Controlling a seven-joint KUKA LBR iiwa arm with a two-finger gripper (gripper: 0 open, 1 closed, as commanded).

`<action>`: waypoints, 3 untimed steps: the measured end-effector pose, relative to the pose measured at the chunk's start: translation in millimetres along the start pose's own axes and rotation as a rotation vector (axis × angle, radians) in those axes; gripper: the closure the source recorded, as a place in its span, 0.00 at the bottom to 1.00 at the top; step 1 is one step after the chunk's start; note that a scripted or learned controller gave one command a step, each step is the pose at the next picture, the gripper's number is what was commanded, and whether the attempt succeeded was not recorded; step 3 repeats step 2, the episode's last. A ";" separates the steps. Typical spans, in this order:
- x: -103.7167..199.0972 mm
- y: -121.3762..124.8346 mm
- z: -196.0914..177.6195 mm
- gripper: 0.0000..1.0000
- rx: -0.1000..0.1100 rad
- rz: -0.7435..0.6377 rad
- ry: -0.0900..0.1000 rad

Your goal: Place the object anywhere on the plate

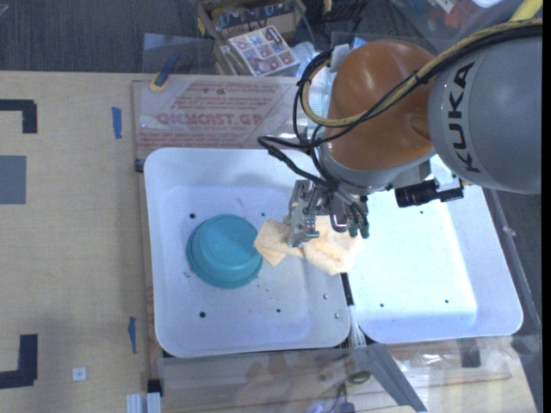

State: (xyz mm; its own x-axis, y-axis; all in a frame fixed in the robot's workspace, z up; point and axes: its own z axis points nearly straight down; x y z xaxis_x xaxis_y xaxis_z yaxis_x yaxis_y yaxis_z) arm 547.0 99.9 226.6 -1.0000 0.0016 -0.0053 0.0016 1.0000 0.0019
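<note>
A round teal plate (224, 249) lies in the left bin (172, 188), towards its left middle. Just right of the plate lies a pale yellow, flat, crumpled object (274, 245), and a second tan part of it or a similar piece (334, 252) rests near the divide between the bins. My gripper (301, 229) hangs from the orange wrist and comes down between these two tan pieces, touching or very close above them. The yellow piece's left edge meets the plate's rim.
The right bin (430, 274) lies beside the left one, partly under the arm. Small dark specks dot both bin floors. Behind the bins lies a clear sheet (215, 119) with red print, and boxes stand on the floor beyond.
</note>
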 end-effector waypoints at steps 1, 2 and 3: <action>-2.8 52.0 0.4 1.00 -0.001 -0.001 -0.001; -3.0 52.0 0.0 0.00 -0.001 -0.001 -0.002; -3.0 52.0 0.0 0.00 -0.001 -0.001 -0.002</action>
